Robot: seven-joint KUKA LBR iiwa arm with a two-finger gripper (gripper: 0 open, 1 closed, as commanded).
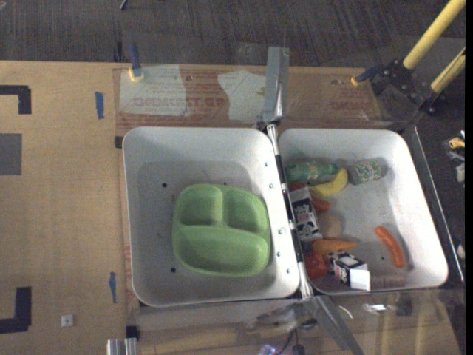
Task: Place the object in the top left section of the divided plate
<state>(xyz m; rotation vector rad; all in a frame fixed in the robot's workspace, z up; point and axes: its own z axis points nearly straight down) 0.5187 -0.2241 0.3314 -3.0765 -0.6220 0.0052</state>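
Observation:
A green divided plate lies in the left white bin; it has two small sections at the back and one long section at the front, all bare. The right white bin holds several toy foods: a green bottle, a yellow banana, a grey-green can, a small carton, an orange carrot, a black and white carton and a red-orange sausage.
A metal divider runs between the two bins. Yellow poles with a black clamp stand at the back right. The wooden bench carries black and blue tape marks on the left.

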